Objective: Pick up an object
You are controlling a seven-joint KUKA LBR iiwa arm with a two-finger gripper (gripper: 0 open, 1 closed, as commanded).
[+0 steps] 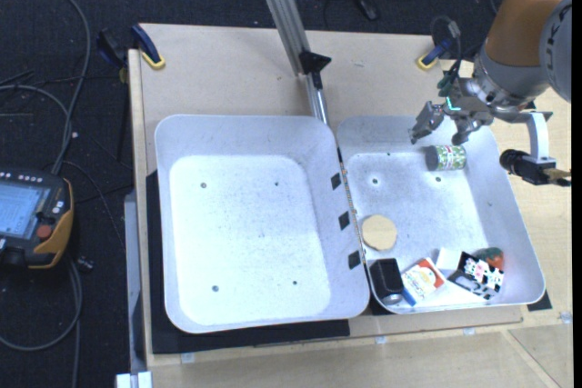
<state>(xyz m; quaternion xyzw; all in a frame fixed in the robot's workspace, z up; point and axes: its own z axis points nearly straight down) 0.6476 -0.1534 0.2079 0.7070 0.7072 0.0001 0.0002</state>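
My gripper point(441, 128) hangs over the far part of the right bin point(509, 204), its two fingers spread open with nothing between them. Just below and in front of it a small green and white can point(447, 158) lies on its side on the bin floor, apart from the fingers. Nearer the front, a flat round tan disc point(379, 233) rests by the bin's left wall. Along the front edge sit a black block point(386, 277), an orange and white packet point(423, 277) and a black patterned box point(477, 273) with a green and orange piece point(492, 256) behind it.
The left bin point(182, 141) lies beside the right one, its inner wall overlapping the shared edge. A slanted metal post point(284, 4) rises from between the bins at the back. Clamps point(145, 45) hold the bench's far corners. A pendant point(32, 218) lies off the bench, left.
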